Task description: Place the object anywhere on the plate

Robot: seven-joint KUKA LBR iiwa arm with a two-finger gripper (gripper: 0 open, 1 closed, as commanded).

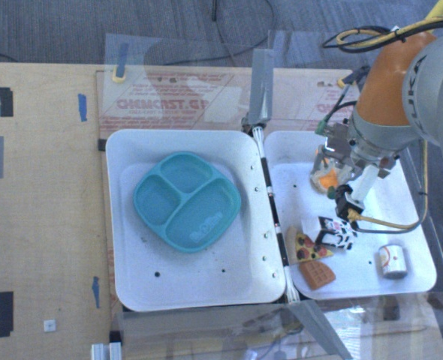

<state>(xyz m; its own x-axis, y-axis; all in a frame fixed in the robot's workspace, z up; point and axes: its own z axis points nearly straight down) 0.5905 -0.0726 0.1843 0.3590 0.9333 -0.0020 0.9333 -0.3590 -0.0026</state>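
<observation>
A teal plate point(187, 200) with three compartments lies in the left bin point(131, 276), with nothing on it. My gripper point(337, 184) is over the upper part of the right bin point(409, 201), hanging from the grey wrist with the orange band. A small orange object point(326, 180) sits right against the gripper's left side, partly hidden by it. I cannot tell whether it is held or resting on the bin floor.
In the right bin, below the gripper, lie a black-and-white cow toy point(339, 233), a pizza-slice toy point(305, 247), a brown biscuit-like piece point(317, 276) and a small white can point(392, 261). A metal divider point(270, 201) separates the bins.
</observation>
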